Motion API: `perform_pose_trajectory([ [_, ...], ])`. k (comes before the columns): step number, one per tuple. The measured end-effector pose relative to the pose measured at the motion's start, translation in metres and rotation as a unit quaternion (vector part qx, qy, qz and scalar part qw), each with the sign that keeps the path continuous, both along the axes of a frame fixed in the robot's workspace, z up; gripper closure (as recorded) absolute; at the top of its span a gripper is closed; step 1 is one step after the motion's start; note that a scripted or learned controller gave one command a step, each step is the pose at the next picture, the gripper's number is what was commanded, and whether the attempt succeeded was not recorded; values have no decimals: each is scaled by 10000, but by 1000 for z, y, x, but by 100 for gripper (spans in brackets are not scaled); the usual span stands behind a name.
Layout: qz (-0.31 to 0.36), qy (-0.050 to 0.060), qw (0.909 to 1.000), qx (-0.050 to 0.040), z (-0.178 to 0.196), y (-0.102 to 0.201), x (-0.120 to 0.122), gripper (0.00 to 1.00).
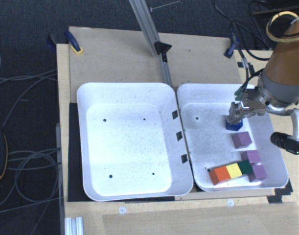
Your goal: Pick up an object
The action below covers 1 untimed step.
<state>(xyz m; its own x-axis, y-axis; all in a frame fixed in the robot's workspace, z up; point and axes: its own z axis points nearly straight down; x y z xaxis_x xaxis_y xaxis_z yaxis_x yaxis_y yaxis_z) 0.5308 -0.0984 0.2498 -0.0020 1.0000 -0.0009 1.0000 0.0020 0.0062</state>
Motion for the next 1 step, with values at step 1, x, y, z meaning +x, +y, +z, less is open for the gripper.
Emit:
perform_pose_trajectory([
  [1, 25, 14, 10000, 11, 9, 49, 25, 100],
])
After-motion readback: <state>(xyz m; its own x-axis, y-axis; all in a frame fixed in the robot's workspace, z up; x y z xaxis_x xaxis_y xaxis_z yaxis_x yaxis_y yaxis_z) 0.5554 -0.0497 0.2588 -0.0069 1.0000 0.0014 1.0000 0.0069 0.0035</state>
